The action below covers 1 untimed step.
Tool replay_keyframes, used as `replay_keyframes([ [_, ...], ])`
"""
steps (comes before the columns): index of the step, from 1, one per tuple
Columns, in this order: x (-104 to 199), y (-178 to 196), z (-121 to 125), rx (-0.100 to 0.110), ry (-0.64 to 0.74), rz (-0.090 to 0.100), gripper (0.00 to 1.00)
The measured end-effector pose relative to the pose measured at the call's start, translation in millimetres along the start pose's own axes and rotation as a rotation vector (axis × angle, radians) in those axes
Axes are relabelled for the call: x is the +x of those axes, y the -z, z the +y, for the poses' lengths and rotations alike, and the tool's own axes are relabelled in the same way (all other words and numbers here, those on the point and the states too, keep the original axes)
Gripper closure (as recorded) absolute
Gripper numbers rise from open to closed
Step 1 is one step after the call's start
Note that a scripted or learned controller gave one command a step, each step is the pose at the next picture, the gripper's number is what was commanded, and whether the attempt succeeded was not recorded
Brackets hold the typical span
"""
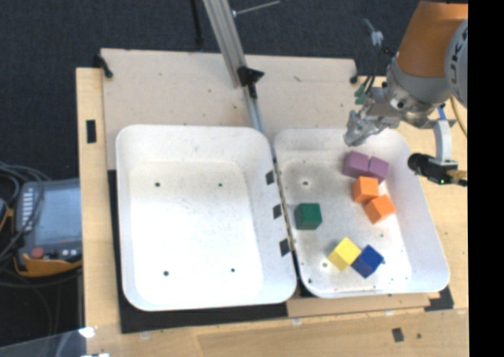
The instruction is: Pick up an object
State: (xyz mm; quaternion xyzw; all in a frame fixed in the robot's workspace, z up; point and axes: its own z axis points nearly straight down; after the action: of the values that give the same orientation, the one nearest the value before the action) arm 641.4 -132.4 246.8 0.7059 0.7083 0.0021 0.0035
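While nothing sits between its tips, the grey two-finger gripper (356, 135) hangs over the far edge of the right shallow white bin (421, 269), so this looks like the approach step; whether it is spread or pressed together I cannot tell. The nearest candidate, a purple wooden block (365, 165), lies just beside it, touching an orange cube (365, 188). Next it probably needs a straight descent. The arm slants in from the right.

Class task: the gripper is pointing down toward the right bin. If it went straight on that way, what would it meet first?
Probably the purple block, which lies just below the gripper; depth is unclear from one view, so it may instead touch the right bin floor beside it.
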Motion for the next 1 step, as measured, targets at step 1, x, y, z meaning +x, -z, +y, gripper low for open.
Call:
replay_keyframes([
  [1, -1.2, 16.3, 1.0, 0.004, 0.001, 0.001, 1.0],
])
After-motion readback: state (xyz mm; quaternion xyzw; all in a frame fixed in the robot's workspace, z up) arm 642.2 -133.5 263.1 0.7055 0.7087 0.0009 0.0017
